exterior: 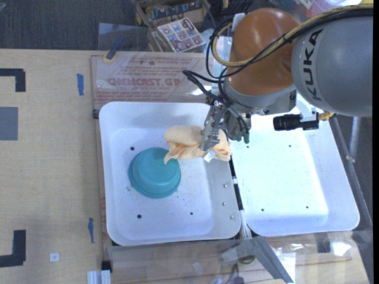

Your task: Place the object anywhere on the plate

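A round blue plate (152,174) lies in the left part of the left bin (116,118). A crumpled tan cloth (185,141) hangs at the plate's upper right, its lower edge reaching over the plate's rim. My gripper (209,143) points down at the cloth's right end, shut on a bunched fold of it. The cloth's right part is partly hidden behind the fingers. The grey arm with its orange band rises above and to the right of the gripper.
The right bin (296,182) sits next to the left one, sharing a middle divider (232,188). A wooden bench surface (47,158) lies to the left. Boxes and clutter (174,22) stand behind the bins.
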`<state>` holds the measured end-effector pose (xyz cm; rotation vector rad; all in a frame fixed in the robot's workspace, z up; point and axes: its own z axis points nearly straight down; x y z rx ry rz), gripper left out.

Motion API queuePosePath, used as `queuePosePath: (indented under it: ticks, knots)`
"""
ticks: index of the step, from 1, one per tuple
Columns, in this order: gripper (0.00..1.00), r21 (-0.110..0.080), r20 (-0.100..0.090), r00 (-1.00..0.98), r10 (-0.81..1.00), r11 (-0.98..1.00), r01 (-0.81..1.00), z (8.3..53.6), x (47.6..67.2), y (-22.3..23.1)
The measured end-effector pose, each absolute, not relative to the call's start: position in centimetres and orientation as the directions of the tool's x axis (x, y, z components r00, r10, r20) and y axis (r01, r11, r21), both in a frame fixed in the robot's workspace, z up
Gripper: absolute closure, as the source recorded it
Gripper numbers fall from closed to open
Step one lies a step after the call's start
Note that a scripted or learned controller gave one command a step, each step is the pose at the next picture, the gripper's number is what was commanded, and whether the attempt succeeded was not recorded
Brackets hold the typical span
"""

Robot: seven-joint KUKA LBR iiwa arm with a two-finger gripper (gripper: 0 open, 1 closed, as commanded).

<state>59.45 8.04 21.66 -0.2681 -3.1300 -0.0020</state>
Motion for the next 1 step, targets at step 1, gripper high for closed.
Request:
queuePosePath:
  ticks: [1]
  knots:
    - [0.0, 0.001, 0.0, -0.985, 0.17, 0.985, 0.17, 21.69, 59.46, 8.02]
